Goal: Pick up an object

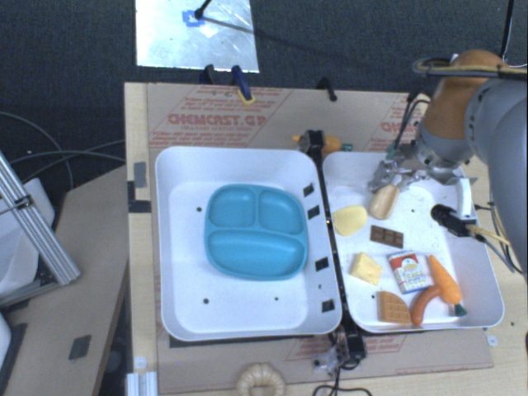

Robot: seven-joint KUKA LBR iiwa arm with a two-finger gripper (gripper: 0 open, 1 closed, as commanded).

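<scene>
- Gripper point(394, 174) low over the far part of the right bin point(487, 304), its metal fingers at the top end of a tan bread-roll piece point(383, 201); whether they are spread, pressed together or pinching the piece, I cannot tell from this angle.
- Step in hand, as I judge it: the grasp itself, with the lift not yet made. Next move calls for a firm pinch, then a straight rise clear of the bin wall.
- Bread-roll piece: short, rounded, matte, tilted, near the bin's far-left corner.
- Nearby in the same bin: pale yellow rounded lump point(350, 219), dark chocolate slab point(386, 237), yellow cheese wedge point(367, 267), small printed box point(408, 271), waffle piece point(393, 307), sausage point(423, 301), carrot point(445, 282).
- Left bin point(177, 246): smooth blue divided plate point(256, 230), three compartments, glossy plastic.
- Bench point(214, 114) surface is printed cardboard.
</scene>
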